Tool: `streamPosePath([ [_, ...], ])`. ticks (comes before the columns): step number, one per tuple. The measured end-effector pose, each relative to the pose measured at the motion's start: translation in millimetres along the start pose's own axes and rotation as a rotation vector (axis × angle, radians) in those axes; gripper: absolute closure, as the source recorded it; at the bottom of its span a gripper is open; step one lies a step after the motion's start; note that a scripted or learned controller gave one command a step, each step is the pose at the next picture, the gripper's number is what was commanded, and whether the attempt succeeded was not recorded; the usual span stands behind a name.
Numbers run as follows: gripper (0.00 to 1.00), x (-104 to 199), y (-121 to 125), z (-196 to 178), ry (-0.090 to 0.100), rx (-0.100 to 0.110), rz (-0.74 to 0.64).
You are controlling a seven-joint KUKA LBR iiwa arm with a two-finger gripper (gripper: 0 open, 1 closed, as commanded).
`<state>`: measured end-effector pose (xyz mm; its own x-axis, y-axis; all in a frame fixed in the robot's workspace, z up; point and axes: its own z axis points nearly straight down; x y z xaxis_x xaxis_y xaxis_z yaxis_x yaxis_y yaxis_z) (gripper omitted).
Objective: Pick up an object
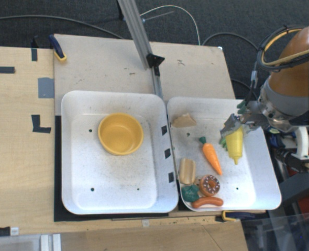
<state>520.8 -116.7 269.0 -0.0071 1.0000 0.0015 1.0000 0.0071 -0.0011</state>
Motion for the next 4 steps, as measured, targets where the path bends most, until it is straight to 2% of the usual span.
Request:
streamPosePath([
  [1,1.00,61.8,13.6,7.8,0.000,0.001,-0.001],
  [2,1.00,107.4,23.5,22.7,-0.001,0.003,0.001],
  [4,1.00,212.9,28.4,46.7,-0.001,0.003,0.000],
])
